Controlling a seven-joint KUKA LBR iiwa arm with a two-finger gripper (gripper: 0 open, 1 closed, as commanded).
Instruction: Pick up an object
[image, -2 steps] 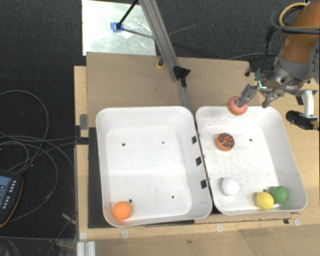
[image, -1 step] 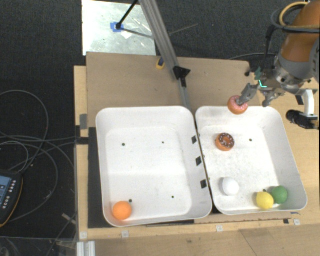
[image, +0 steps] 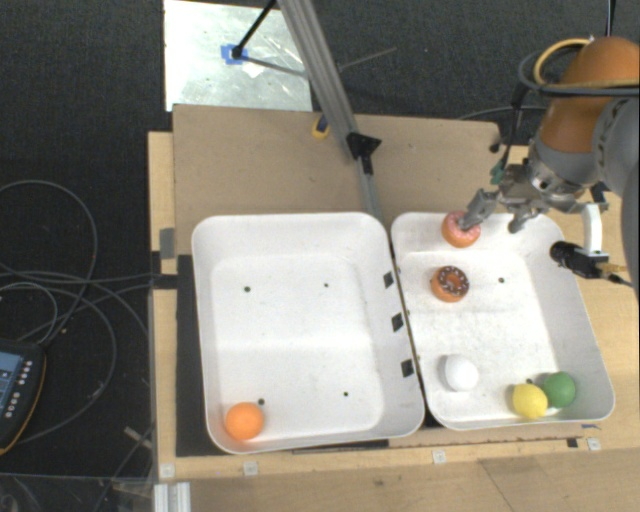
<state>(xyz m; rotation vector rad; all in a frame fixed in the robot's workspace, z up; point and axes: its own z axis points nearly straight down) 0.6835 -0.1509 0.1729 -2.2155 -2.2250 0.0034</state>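
My end effector (image: 497, 212) at one o'clock over the right bin (image: 580, 330), fingers spread wide, one fingertip touching the pink doughnut (image: 460, 231) (not gripped), chocolate doughnut (image: 450, 284) just beside it at six o'clock, orange ball (image: 243, 421) in the left bin (image: 290, 330) at seven o'clock.

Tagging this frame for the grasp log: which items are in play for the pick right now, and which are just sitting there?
In play:
- gripper, over the right bin's far edge
- pink donut, right beside its fingers

Lying about:
- chocolate donut
- white ball
- yellow ball
- green ball
- orange ball, left bin's near corner
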